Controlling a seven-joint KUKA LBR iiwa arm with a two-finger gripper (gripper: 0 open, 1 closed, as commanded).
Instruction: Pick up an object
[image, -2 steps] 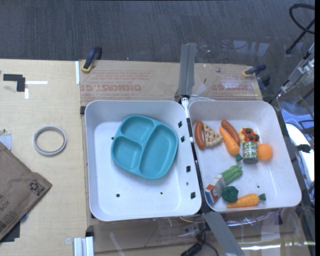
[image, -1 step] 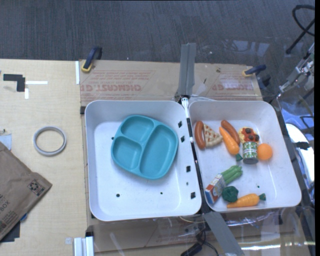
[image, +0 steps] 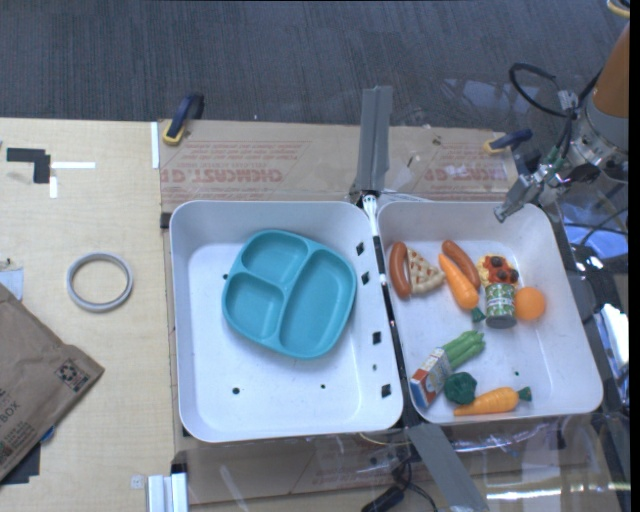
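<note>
The right bin (image: 565, 300) holds several toy foods: a red sausage (image: 400, 268), a pizza slice (image: 426, 273), an orange carrot-like piece (image: 460, 277), a small can (image: 499, 304), an orange ball (image: 531, 303), a green pod (image: 463, 347), a small carton (image: 430, 373), a dark green broccoli piece (image: 460, 386) and a carrot (image: 488, 401). My gripper (image: 512, 203) hangs over the bin's far right corner, above the rim and apart from all the food. Nothing shows in it.
The left bin (image: 200, 380) holds a teal divided plate (image: 290, 293). A grey post (image: 375, 140) rises between the bins at the back. On the bench to the left lie a tape roll (image: 99, 281) and a cardboard box (image: 35, 385). Cables (image: 545, 95) hang near the arm.
</note>
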